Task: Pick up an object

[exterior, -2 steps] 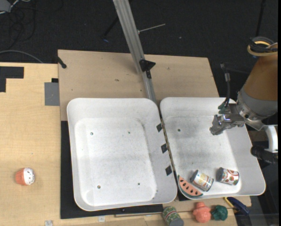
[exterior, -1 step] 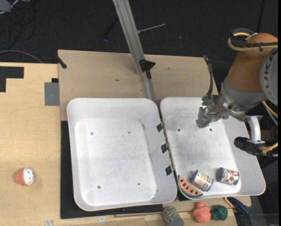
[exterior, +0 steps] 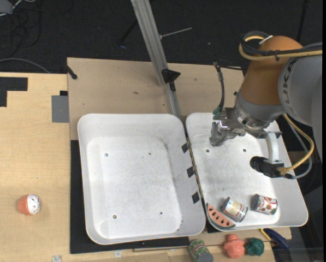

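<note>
Out at the far left, a small orange-and-white doll-like toy is lying on the wooden worktop, well apart from both bins. Next along, the left bin is sitting beside its neighbour with nothing resting on its speckled floor, so no object is waiting there to be taken.

Moving rightward, the right bin is carrying everything worth picking, all gathered along its near edge: a watermelon-slice toy is leaning by the near-left corner, a small tin can is lying on its side just beside it, and a second can with a red label is lying a little further right. Below that bin's rim, on the worktop, a dark green can, a pink toy and a green toy are sitting in a row.

The gripper is hanging over the far-left part of the right bin, pointing down, well apart from the objects at the near edge. Nothing is showing between its fingers; whether they are spread or closed I cannot tell at this size.

Judging from this, the pick is not yet done: no object is being lifted, and all three things in the bin are resting on its floor. What is left seems to be nearly the whole job, namely travelling toward the near edge, descending over one object, closing on it and raising it
</note>
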### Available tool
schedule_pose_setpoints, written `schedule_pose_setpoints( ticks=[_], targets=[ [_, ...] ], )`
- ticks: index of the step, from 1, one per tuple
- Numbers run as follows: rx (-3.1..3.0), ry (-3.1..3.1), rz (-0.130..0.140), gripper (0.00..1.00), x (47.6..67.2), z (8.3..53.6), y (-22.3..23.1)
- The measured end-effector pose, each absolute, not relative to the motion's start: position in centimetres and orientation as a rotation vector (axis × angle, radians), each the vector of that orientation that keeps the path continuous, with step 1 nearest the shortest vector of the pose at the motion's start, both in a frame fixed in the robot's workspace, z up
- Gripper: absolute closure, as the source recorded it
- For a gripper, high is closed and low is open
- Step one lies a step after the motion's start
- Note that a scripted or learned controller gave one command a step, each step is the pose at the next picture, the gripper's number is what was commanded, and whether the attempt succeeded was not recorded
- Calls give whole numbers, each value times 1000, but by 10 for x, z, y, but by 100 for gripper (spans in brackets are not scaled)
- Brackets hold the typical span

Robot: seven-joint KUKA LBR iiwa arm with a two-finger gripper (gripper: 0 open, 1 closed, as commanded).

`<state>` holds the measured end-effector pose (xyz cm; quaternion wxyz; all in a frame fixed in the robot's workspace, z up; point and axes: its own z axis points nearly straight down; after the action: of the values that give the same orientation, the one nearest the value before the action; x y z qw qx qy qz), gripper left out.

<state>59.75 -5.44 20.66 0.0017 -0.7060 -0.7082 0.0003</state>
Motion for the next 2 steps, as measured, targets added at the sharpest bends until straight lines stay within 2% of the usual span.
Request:
schedule_pose_setpoints(
  ticks=[2],
  targets=[
    [-2215,-2225,-1,100,615,231,48]
  ],
)
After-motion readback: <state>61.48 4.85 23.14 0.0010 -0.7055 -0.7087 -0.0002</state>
